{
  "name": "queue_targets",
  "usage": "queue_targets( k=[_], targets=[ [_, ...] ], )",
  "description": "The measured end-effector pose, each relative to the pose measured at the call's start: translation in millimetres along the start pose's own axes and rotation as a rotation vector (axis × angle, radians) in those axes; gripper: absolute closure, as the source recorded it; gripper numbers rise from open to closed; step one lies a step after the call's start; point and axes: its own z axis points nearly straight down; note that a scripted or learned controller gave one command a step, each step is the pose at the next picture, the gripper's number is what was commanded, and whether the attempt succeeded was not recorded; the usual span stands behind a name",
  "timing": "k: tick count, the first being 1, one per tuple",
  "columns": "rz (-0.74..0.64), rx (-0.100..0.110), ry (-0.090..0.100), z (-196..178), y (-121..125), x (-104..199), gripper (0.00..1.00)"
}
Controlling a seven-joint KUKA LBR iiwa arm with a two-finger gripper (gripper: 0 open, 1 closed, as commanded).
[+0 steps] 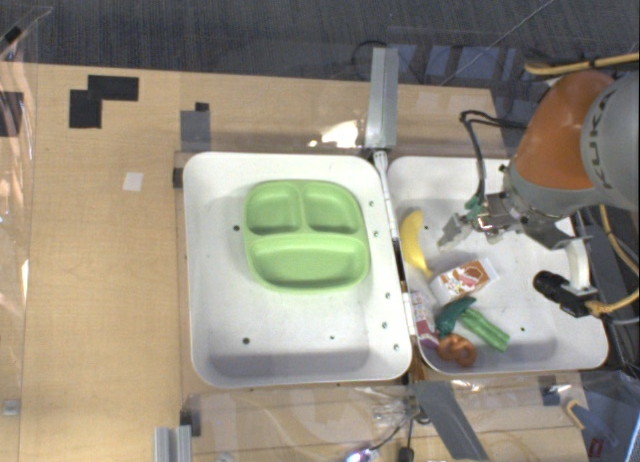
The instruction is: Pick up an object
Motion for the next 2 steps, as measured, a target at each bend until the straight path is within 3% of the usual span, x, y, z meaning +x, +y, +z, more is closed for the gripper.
queue_targets(
  k=[1,2],
  targets=[
    [-0.115,-0.012,-0.004,50.2,-27.3,17.0,0.0],
    [-0.114,-0.012,-0.003,50.2,-27.3,16.9,0.0]
  ],
)
